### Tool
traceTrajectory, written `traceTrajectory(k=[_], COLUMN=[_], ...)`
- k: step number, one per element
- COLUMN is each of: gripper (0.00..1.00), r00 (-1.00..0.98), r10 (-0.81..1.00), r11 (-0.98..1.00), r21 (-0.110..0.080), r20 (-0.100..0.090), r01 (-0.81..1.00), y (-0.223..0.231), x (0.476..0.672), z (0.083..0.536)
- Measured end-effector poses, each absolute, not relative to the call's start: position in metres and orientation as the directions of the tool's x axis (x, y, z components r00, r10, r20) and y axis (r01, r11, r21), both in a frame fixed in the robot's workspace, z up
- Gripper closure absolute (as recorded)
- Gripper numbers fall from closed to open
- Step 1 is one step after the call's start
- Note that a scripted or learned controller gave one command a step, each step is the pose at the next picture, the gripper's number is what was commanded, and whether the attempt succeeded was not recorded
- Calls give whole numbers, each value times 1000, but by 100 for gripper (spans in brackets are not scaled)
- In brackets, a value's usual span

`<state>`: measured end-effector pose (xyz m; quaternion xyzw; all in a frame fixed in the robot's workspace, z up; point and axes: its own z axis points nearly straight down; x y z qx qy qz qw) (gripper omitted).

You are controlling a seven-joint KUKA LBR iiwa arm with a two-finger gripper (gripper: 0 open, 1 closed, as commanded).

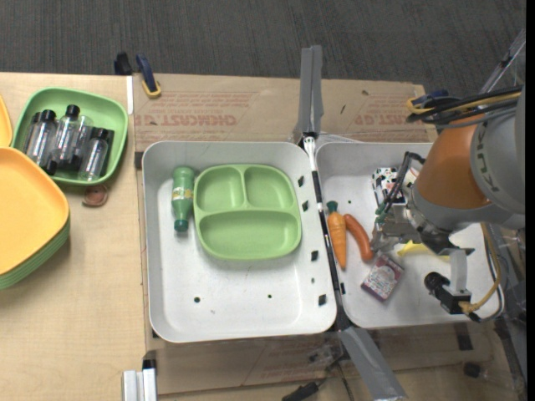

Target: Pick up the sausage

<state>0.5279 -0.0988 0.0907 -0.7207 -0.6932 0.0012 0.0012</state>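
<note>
Sausage [359,236] lies just beside the hand [386,234] — on its left.

The arm [481,161] reaches in from the right, wrist bent downward. Its gripper [386,234] points down and left.

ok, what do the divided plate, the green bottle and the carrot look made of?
Divided plate: looks like moulded plastic, one even matte light green with soft rounded rims. Green bottle: probably plastic, glossy, with a paler label band. Carrot: likely toy plastic or rubber, uniform orange with a green cap; too small to be sure.
</note>
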Motion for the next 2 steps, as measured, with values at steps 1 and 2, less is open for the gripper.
traceTrajectory(k=[1, 2], gripper=[100, 100], r00=[30, 154], r10=[1000, 988], r11=[-30, -154], r21=[-3, -3], r20=[0, -1], r01=[1000, 988], y=[-122, -98], x=[502, 539], z=[91, 91])
